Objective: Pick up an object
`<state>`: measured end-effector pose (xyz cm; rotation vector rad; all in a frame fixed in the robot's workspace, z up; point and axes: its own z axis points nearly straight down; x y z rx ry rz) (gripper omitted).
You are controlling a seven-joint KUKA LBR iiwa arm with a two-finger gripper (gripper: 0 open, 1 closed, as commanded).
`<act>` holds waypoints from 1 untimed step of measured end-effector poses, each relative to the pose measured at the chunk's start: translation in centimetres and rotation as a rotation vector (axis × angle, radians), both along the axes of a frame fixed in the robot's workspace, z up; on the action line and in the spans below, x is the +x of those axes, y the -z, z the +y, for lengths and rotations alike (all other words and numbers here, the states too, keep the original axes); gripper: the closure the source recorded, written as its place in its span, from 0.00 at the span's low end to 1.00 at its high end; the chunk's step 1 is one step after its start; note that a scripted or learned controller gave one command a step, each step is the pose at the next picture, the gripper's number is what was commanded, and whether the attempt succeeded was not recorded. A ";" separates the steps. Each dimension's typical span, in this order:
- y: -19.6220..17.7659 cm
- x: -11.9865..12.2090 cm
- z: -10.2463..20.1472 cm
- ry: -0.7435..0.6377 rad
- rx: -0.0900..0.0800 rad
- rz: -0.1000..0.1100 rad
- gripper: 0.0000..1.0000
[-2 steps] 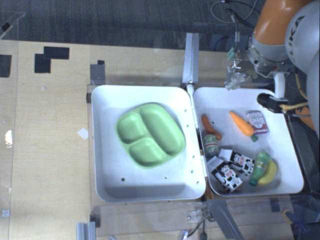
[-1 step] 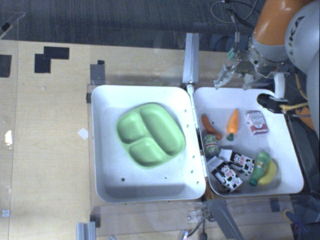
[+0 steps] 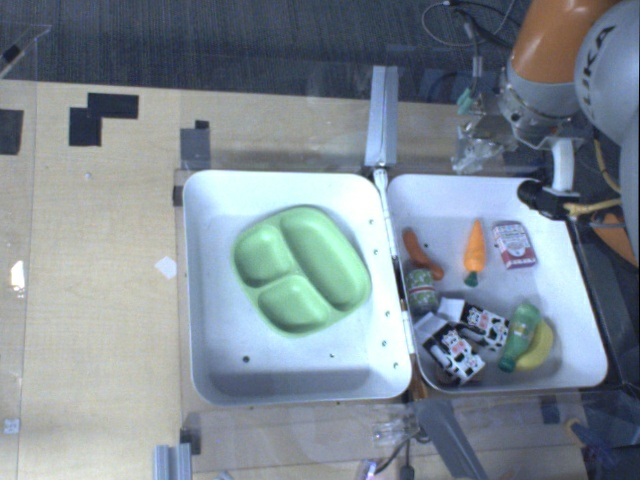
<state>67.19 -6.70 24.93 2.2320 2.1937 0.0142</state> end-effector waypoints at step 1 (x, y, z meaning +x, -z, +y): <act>-1.2 0.2 0.1 -0.008 -0.002 -0.007 1.00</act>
